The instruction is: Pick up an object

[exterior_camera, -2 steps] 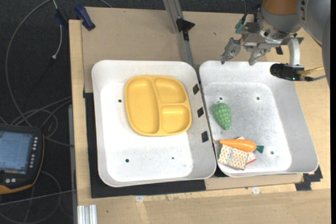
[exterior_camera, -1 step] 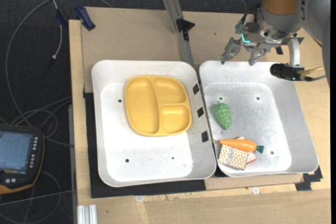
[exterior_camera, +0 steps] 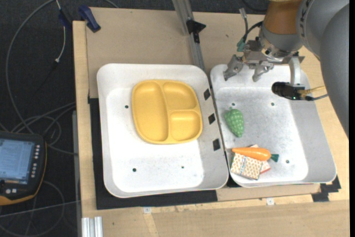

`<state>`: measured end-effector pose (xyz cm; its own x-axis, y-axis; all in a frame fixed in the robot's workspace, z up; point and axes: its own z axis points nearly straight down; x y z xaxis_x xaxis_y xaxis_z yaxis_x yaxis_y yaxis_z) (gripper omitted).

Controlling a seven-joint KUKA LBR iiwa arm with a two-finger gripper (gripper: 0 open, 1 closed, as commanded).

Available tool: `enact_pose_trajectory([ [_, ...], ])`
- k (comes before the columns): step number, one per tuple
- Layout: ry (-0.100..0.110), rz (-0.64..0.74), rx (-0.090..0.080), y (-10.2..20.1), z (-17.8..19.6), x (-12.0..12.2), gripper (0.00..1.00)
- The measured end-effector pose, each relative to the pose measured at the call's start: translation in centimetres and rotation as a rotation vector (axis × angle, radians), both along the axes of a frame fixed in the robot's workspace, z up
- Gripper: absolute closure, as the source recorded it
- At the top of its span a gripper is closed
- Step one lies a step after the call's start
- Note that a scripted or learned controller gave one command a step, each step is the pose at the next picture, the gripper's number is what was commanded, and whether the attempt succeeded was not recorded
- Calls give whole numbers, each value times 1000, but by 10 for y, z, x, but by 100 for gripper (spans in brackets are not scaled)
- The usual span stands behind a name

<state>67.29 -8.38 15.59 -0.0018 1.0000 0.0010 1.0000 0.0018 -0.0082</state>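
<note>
The gripper [exterior_camera: 246, 70] is held open, with nothing in it, over the right bin's [exterior_camera: 299, 119] far edge. A carrot [exterior_camera: 252, 153] is seen near the front, beside a green toy [exterior_camera: 235, 121].

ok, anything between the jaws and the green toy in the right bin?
No. In the camera view the gripper hangs over the right bin's far end, and the stretch down to the green toy is bare white floor.
</note>
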Motion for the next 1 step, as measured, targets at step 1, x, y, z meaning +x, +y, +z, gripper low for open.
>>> enact_pose_trajectory([
  [1, 1, -3, 0, -9, -57, -4, 0],
])
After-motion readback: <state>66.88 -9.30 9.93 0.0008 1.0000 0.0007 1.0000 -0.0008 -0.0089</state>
